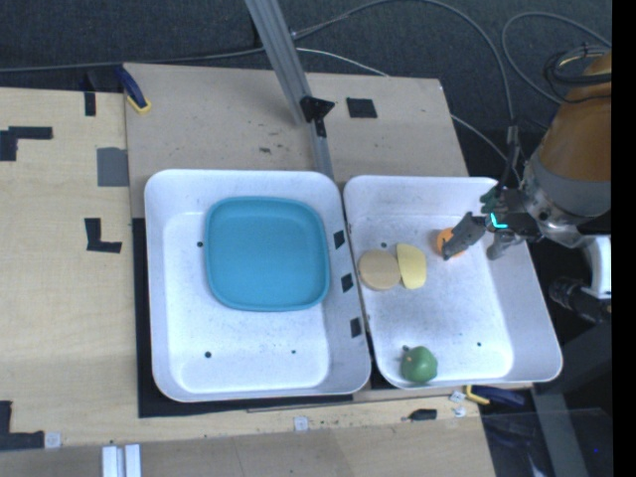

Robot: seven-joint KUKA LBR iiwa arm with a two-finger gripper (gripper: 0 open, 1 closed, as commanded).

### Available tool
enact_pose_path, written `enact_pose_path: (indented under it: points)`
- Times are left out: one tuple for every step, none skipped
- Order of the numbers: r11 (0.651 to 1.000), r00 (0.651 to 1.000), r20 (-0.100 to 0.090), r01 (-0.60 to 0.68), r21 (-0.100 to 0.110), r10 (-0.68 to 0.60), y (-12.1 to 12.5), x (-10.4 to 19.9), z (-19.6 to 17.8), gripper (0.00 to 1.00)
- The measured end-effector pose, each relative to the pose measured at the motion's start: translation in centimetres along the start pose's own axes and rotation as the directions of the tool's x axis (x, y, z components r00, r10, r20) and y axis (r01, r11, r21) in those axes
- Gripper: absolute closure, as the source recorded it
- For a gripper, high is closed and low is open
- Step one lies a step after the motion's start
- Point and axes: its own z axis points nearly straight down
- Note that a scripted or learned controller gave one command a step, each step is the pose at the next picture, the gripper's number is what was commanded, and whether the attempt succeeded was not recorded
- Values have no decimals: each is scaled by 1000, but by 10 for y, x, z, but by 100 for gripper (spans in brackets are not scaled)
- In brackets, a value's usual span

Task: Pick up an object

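Observation:
The right bin holds a tan round piece touching a pale yellow piece near its middle left. A green ball-like object lies near its front wall. A small orange object lies toward the back right. My gripper hangs over the right bin's back right part, just right of the orange object. It is open, with one dark finger reaching toward the orange object, and nothing shows between the fingers.
A square blue plate lies in the left bin. A grey metal pole slants down to the bins' back edge. Cables run across the dark floor behind the bench.

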Motion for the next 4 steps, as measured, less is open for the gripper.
enact_pose_path:
  points:
    - [1000,1000,0,0,0,0,0,0,0,0]
    - [1000,1000,-1,0,5,0,7,4,58,0]
    - [1000,1000,-1,0,4,0,8,3,101,0]
    - [1000,1000,-1,0,4,0,7,2,144,0]
